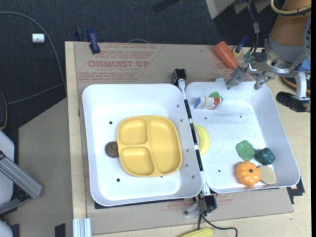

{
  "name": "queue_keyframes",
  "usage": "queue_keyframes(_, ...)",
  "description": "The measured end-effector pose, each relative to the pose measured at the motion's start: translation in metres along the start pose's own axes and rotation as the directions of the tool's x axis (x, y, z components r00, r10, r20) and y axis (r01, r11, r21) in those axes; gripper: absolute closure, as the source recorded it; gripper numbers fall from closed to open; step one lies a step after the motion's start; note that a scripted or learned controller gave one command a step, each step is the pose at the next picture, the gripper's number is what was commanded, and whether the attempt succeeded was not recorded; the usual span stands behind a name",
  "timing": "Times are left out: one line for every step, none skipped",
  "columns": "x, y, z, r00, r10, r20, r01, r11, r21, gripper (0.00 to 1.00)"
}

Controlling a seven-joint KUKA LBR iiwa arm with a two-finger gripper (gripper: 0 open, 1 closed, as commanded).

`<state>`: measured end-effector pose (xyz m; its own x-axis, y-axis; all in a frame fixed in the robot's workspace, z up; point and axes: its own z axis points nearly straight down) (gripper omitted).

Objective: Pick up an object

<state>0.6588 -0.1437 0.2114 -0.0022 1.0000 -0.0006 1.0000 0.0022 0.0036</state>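
Pincer: fingers spread, holding nothing, above the right bin's far rim.
Nearest object: small carton, just left and nearer the camera.

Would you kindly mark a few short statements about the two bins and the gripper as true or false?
1. The yellow divided tray lies in the left bin. True.
2. The gripper grips the orange pumpkin toy. False: it hangs above the right bin's far edge with nothing between its open fingers; the pumpkin sits in the near corner.
3. A brown round piece peeks out from the tray's left side. True.
4. The small carton lies in the left bin. False: it is in the right bin's far part.
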Motion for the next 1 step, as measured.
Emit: queue_keyframes(0.022, -0.0981, 0.1267, 1.0, 0.003, -0.001, -0.003, 1.0, 0.005, 0.0)
